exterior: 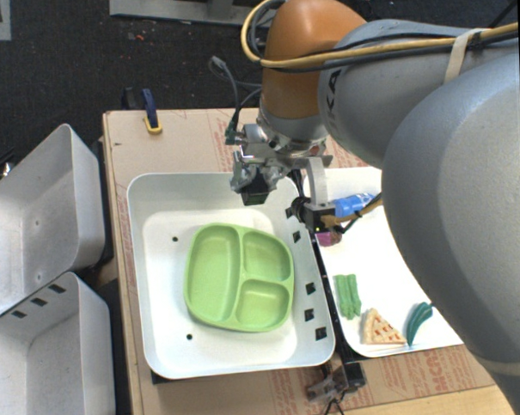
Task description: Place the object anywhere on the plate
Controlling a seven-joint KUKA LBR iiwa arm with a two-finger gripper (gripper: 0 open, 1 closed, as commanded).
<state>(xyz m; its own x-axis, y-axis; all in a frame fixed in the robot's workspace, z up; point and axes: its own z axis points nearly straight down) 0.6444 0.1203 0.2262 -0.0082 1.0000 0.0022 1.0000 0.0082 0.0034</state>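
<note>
Plate: green, bare, in left bin. Gripper: at plate's 12 o'clock; finger state cannot be told. Judged: placing remains undone.

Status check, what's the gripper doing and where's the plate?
Gripper above left bin's far edge, nothing seen held. Green plate bare in left bin. Toy items in right bin.

Grey arm — orange band, yellow cable

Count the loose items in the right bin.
4: green piece, waffle wedge, teal piece and a purple bit near the divider. The arm may hide others.
</note>
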